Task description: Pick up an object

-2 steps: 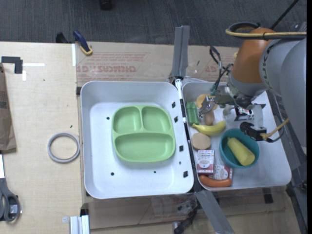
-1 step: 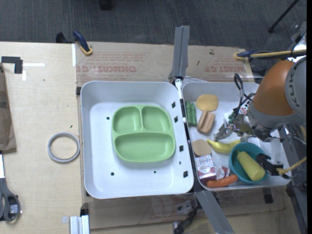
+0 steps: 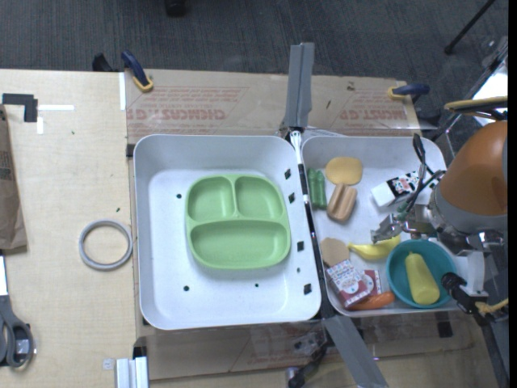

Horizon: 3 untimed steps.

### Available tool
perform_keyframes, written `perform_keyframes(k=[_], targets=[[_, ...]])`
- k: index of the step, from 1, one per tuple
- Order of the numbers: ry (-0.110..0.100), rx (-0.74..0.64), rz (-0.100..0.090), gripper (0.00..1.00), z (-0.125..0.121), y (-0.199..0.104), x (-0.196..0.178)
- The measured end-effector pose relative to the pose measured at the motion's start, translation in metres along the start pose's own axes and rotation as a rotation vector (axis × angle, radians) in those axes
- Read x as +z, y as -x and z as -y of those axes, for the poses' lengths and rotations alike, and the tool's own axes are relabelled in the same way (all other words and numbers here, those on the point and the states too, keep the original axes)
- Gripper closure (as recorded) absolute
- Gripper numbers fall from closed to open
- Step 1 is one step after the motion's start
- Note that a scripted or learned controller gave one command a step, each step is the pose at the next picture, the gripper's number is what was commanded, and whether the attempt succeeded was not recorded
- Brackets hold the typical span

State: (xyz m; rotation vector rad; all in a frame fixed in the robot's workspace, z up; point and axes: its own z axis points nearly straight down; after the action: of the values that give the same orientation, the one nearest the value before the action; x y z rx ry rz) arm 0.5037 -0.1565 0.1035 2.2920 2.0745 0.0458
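Observation:
The right bin [image 3: 367,146] holds several toy foods. A yellow disc [image 3: 345,169], a green pickle [image 3: 316,188] and a tan bun [image 3: 342,203] lie at its far left. A small white-and-black box [image 3: 396,187] sits near the middle. Toward the front lie a yellow banana [image 3: 371,250], a tan cookie [image 3: 333,250], a red carton [image 3: 353,282] and an orange carrot [image 3: 374,301]. A teal bowl [image 3: 420,272] holds a yellow piece [image 3: 420,280]. My gripper [image 3: 390,229] hangs low in this bin, just above the banana's right end and beside the bowl's rim.
The left bin [image 3: 153,217] carries a green divided plate [image 3: 238,221]. A grey ring [image 3: 106,243] and scissors [image 3: 12,342] lie on the bench to the left. The arm's orange band [image 3: 481,172] looms over the right bin's right edge. Clamps grip the cardboard behind the bins.

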Motion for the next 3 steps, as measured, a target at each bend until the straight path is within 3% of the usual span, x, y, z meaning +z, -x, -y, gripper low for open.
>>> perform_keyframes(k=[1, 3], targets=[[0.011, -0.005, 0.003, 0.0, 0.004, -0.001, -0.002], [0.003, -0.11, -0.009, 0.0, 0.011, -0.054, -0.001]])
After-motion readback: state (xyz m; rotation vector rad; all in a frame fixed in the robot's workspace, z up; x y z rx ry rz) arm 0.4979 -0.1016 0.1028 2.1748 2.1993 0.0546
